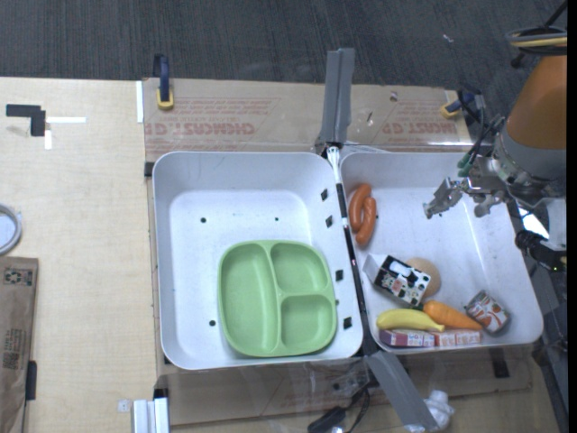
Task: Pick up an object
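The right bin (505, 251) holds several things. An orange sausage-shaped piece (362, 213) lies by its left wall. Near the front are a black-and-white packet (401, 278) on a tan round item (427, 272), a yellow banana (407, 320), an orange carrot (452, 315), a red-and-white can (488, 313) and a long red box (429, 338). My gripper (460, 202) hangs over the bin's back right part, open, with nothing between its fingers. It is well apart from all these items.
The left bin (180, 242) holds a green divided plate (278, 298) near its front. A grey divider (338, 97) stands at the back between the bins. Clamps (163, 93) sit at the back edge. A roll of tape (5, 231) lies far left.
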